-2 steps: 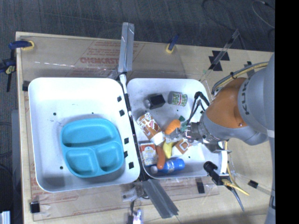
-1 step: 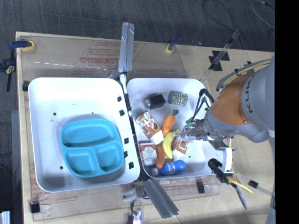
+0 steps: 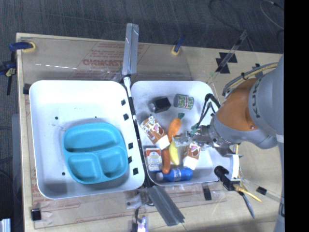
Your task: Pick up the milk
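Three small white cartons with red-brown print, which look like milk cartons, lie in the right bin [image 3: 205, 90]. One carton [image 3: 153, 129] is tilted at the bin's left middle, a second [image 3: 153, 158] lies near the front left, and a third [image 3: 192, 155] lies toward the front right. My gripper [image 3: 191, 139] hangs low over the bin, just above the third carton and beside the banana [image 3: 173, 153]. The wrist hides its tips, so whether it touches the carton is unclear.
An orange carrot [image 3: 174, 126], a blue bottle [image 3: 176, 174], a green can [image 3: 183, 101] and a black object [image 3: 160, 103] share the right bin. The left bin [image 3: 43, 100] holds a blue divided tray [image 3: 95, 152]. The arm [image 3: 241, 115] crosses the right bin's right rim.
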`<state>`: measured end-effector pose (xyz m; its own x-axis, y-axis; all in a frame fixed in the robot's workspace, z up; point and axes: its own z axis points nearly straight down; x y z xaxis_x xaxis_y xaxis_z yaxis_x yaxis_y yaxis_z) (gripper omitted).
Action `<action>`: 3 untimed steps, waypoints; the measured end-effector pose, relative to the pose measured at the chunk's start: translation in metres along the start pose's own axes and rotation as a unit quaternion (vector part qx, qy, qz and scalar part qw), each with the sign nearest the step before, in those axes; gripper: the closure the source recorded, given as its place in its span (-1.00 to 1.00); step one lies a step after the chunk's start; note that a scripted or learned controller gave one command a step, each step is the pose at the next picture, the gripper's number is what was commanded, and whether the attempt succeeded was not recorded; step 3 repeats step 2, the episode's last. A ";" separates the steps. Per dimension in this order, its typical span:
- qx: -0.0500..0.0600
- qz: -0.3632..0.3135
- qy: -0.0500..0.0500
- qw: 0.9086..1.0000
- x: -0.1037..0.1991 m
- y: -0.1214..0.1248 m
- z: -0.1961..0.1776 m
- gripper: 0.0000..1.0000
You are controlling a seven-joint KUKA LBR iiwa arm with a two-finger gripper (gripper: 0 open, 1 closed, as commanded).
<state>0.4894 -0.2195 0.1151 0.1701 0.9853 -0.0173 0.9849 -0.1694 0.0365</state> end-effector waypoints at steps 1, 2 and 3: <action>0.003 -0.002 0.001 1.000 0.000 0.001 -0.006 1.00; 0.023 0.061 0.008 0.998 0.097 0.034 -0.085 1.00; 0.023 0.061 0.008 0.998 0.097 0.034 -0.085 1.00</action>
